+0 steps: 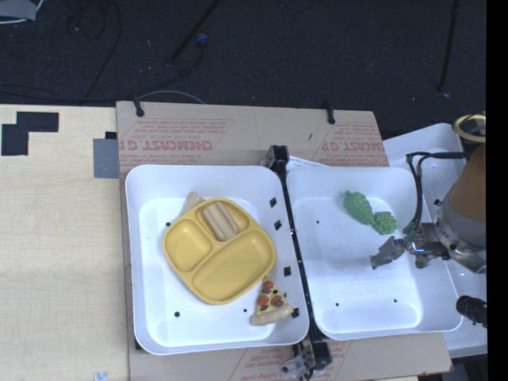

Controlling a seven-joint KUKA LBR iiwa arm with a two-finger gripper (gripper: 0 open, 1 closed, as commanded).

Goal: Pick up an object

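Note:
A green leafy toy (368, 212) lies in the upper part of the right bin (357, 324). My gripper (403, 255) hangs over the right side of that bin, just below and right of the green toy and apart from it. It is open, with nothing between its fingers. In the left bin (151, 308), a yellow divided plate (226, 272) carries a tan hot-dog bun (220, 220) in its upper compartment. A toy pizza slice (271, 302) rests beside the plate's lower right edge.
A black divider (290, 244) runs between the two bins. Both bins sit on a brown cardboard sheet (246, 137). The arm's orange band (479, 182) stands at the right edge, with black cables (416, 182) looping over the right bin's far corner.

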